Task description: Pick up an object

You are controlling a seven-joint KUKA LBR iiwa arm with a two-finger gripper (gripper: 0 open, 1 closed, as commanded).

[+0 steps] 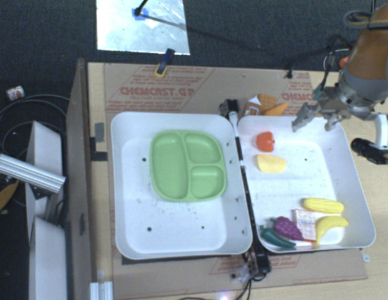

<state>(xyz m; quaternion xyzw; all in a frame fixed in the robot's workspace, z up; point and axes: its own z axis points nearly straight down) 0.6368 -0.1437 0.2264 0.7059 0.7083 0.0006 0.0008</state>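
Closest to me, in the front corner of the right bin, a bunch of toys sit close together: purple grapes, a dark green veggie just under them, a small red and white packet, a banana and a corn cob. A little farther back lies a pale yellow piece, and just behind it a small red-orange toy. All of them rest on the bin floor.

In the left bin there is a green tray with three sections.

Farthest away, at the back right corner of the right bin, the gripper hangs up in the air. Its two fingers are spread apart, and nothing is between them. It is well apart from the front toys and nearer to the red-orange one.

So I think the job has hardly begun. Nothing is picked up yet. The arm must choose a toy, go down, pinch it and lift.
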